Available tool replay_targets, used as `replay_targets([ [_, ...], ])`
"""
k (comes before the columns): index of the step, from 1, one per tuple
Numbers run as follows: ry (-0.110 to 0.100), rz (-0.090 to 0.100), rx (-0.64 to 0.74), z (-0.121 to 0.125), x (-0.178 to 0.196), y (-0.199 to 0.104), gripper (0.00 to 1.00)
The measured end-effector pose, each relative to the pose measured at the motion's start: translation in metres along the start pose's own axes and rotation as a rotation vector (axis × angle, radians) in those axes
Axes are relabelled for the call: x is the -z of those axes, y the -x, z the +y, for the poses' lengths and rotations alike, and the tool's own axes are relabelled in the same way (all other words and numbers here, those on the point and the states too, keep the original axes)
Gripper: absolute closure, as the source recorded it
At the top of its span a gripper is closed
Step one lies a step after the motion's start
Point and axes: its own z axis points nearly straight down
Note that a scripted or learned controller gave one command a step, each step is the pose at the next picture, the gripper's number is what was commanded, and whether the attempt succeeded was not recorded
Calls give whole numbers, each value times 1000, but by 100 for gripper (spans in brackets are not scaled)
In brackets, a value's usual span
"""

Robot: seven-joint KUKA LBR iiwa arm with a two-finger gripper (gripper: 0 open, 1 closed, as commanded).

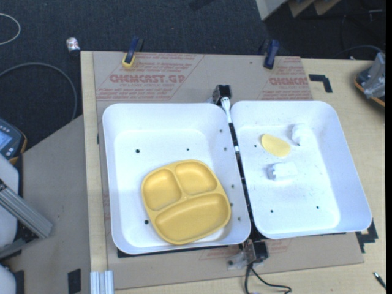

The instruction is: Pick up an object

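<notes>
Yellow divided plate (185, 201) is lying in the left bin (116, 164), left of the small yellow disc (275, 146); the gripper's state I cannot tell.

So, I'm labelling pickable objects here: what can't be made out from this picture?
- Robot arm: cut off by the right edge, blurred.
- Small white object: white on the right bin, shape unclear.
- Small grey object: too small to identify.
- Yellow divided plate and flat yellow piece: clear.
</notes>
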Motion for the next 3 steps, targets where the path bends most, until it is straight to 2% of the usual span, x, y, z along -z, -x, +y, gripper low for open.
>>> replay_targets([
  [1,-1,-1,-1,-12,0,-85,100],
  [2,-13,-3,-9,-12,-122,-106,100],
  [3,-3,-2,-9,-11,-128,-126,100],
])
